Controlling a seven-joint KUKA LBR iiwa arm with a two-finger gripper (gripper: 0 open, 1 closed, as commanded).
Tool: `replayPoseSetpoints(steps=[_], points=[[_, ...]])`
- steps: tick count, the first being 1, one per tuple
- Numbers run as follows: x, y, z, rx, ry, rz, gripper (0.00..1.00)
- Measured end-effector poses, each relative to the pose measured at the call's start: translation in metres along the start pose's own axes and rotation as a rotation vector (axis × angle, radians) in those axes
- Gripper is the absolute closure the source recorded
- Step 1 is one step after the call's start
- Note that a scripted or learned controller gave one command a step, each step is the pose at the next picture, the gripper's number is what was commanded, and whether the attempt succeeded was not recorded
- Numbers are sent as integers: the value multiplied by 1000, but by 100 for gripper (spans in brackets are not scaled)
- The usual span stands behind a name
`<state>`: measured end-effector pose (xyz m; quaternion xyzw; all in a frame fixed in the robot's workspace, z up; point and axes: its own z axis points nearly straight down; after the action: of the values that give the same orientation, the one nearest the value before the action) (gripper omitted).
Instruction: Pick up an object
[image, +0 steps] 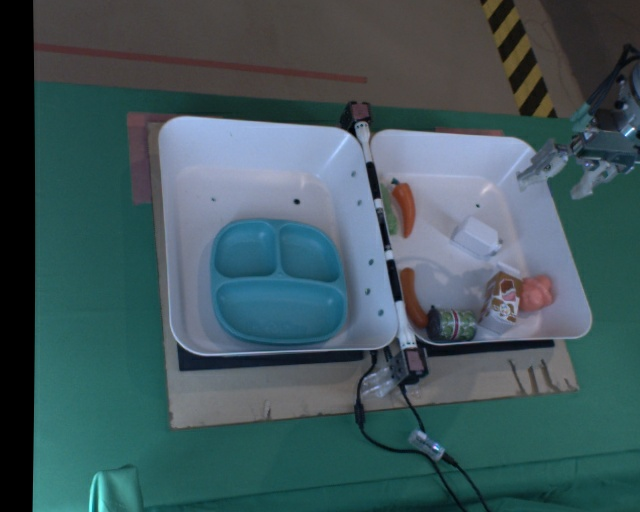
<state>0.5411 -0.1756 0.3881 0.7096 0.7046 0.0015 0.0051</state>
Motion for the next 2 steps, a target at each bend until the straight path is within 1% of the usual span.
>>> replayPoseSetpoints(steps=[1, 2], points=[[12, 84, 86, 0, -2, -1, 0], [-7, 147, 72, -5, -3, -2, 0]])
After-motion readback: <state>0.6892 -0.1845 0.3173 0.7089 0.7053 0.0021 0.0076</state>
